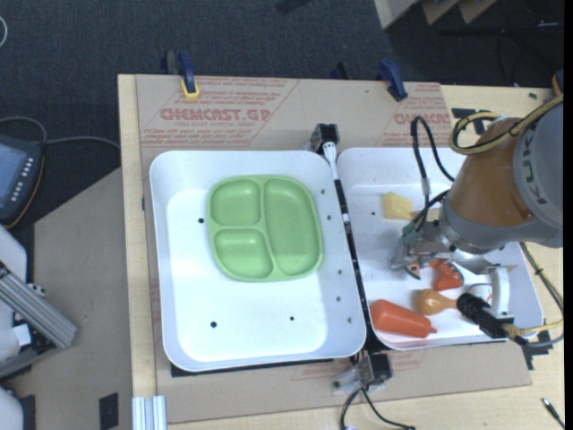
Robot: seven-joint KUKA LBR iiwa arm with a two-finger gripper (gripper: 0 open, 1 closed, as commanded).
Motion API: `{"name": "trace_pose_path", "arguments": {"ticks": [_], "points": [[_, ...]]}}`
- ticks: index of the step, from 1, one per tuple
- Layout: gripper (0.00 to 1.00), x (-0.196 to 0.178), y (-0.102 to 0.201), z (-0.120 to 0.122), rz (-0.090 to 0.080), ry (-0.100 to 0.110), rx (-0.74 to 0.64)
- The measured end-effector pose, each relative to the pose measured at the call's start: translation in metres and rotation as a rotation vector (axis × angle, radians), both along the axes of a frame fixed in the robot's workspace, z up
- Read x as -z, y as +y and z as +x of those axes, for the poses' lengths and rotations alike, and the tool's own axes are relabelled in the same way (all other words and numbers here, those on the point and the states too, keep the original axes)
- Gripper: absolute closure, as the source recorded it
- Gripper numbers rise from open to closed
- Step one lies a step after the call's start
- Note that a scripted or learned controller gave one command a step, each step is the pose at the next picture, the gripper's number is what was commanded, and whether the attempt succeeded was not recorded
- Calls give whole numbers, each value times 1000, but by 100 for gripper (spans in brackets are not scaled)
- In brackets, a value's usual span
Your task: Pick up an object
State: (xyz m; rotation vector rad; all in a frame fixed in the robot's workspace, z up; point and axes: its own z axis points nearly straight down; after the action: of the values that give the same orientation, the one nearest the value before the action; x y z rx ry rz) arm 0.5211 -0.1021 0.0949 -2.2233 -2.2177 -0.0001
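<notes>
My gripper [410, 256] hangs low inside the right bin [376, 170], near its middle, with the grey arm and its orange band coming in from the right. A yellow chunk [398, 206] lies just behind the gripper. A small red-orange piece [447, 277] sits right beside it on the near right, and a tan pear-shaped item [431, 302] lies a little closer to the front. An orange carrot [401, 319] rests along the bin's front edge. Nothing is visibly held.
The left bin [179, 267] holds a green divided plate [266, 227] toward its back. The wall between the two bins runs close to the gripper's left. The arm covers the right bin's right side.
</notes>
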Motion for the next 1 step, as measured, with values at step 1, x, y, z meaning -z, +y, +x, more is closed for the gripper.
{"name": "trace_pose_path", "arguments": {"ticks": [1], "points": [[100, -45, -7, -1, -3, -6, -1]]}}
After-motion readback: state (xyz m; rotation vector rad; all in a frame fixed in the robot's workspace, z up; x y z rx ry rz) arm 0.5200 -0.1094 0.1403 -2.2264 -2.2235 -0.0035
